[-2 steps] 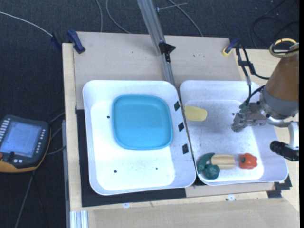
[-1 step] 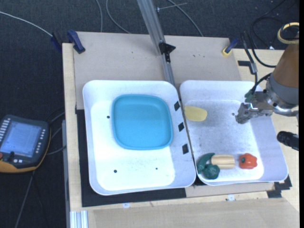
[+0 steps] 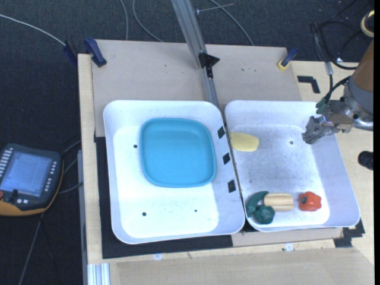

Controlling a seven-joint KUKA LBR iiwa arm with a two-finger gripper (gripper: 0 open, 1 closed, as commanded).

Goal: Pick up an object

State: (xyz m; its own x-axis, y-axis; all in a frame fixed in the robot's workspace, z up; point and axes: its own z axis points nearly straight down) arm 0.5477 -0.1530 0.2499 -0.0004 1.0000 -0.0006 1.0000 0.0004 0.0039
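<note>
Gripper (image 3: 313, 130) at right bin (image 3: 279, 117) far-right wall, jaw state unclear | yellow piece (image 3: 244, 142) by left wall; green (image 3: 260, 208), tan (image 3: 279, 202), red (image 3: 309, 201) along near edge | middle floor open | blue plate (image 3: 178, 152) fills left bin (image 3: 122, 159)

Robot lab — teach pendant (image 3: 27, 179), loose floor cables (image 3: 71, 5)

Arm (image 3: 363, 82) — cropped at right edge

No readable text, handheld pendant (image 3: 27, 180) screen lit, its characters too small
</note>
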